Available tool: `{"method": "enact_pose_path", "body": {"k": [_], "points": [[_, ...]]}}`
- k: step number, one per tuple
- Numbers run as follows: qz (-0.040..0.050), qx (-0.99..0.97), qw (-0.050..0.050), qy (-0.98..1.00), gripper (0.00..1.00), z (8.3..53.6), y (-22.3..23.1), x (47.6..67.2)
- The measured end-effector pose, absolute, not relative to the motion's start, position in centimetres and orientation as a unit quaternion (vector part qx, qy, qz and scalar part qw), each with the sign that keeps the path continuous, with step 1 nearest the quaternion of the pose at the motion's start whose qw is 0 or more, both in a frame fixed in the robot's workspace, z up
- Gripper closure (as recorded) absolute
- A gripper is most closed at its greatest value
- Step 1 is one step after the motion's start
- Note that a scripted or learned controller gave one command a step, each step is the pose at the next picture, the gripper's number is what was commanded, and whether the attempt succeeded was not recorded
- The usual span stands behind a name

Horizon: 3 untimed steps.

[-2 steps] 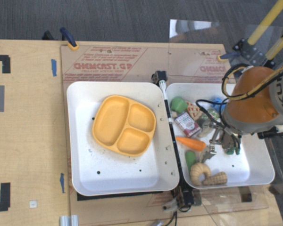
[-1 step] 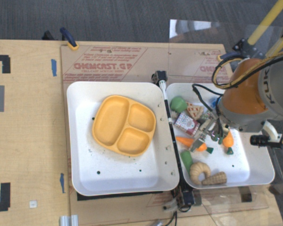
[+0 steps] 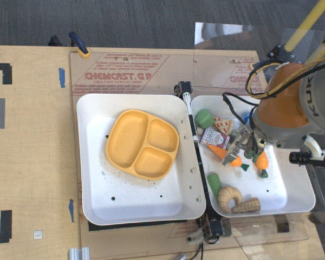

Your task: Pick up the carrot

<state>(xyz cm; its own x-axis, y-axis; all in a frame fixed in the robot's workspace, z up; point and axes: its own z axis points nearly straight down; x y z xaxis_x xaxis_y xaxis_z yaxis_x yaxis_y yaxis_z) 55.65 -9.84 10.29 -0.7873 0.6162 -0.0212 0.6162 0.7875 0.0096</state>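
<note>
A grey robot arm with an orange band is reaching from the right into the right bin [image 3: 298, 196]. Its gripper [image 3: 242, 150] is hanging low over a carrot [image 3: 226, 155] lying near the bin's middle; whether the fingers are spread or pinching cannot be told. A second carrot [image 3: 261, 162] is lying just to the right. A croissant [image 3: 229, 196] is sitting nearer the front. In the left bin [image 3: 92, 161], a yellow divided plate [image 3: 142, 143] is resting.
</note>
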Motion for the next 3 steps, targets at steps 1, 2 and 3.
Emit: {"method": "enact_pose_path", "body": {"k": [1,2,3], "points": [[0.0009,0.326,0.011,0.945,0.00,10.2,-9.8,55.6],[0.0040,0.454,0.005,0.891,0.00,9.0,-11.4,51.8],[0.0039,0.673,0.005,0.739,0.00,9.0,-11.3,51.7]]}}
